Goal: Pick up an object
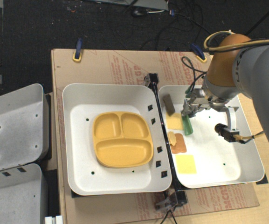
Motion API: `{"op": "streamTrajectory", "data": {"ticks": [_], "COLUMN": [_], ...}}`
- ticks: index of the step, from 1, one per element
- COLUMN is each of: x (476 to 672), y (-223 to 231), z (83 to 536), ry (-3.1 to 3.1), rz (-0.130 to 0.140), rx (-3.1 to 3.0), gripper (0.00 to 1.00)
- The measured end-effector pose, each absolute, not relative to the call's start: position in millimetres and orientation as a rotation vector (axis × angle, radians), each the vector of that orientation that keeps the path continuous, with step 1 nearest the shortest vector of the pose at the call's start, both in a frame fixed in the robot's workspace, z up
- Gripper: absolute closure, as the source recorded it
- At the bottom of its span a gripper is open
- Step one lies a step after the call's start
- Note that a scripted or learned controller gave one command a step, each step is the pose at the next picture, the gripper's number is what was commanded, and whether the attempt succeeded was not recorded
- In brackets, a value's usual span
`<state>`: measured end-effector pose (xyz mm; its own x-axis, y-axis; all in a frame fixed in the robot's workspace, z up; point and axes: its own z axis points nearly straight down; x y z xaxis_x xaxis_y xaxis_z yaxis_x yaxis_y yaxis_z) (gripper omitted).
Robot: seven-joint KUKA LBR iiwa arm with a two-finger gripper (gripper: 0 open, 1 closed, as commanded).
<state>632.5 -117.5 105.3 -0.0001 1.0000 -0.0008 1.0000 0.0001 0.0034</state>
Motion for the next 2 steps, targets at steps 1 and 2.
{"op": "streamTrajectory", "data": {"ticks": [1,2], "x": [629.3,628.4], "y": [-108.2,-106.7], "z": [160.1,203.5], "ry": [2.222,2.221], "rz": [0.006,0.005], "rx": [2.215,2.215], "gripper": [1.0,1.0]}}
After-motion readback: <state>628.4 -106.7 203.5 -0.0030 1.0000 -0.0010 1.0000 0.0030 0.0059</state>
